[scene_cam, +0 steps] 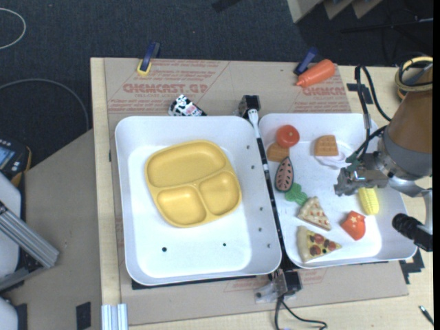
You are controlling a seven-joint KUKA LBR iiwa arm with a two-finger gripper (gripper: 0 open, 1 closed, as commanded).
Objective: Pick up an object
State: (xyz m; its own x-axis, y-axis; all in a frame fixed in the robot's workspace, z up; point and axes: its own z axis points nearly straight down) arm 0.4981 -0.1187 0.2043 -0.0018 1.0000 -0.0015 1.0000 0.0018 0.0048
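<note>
The plate [189, 183] sits in the left bin [130, 205]. The toy foods lie in the right bin [385, 249], pizza slice [315, 243] nearest.

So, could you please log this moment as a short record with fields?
left bin: yellow divided tray
right bin: tomato, watermelon slice, two pizza slices, corn cob, waffle
gripper: low over the right bin, beside the corn cob
outside bins: carrot on the bench
</note>
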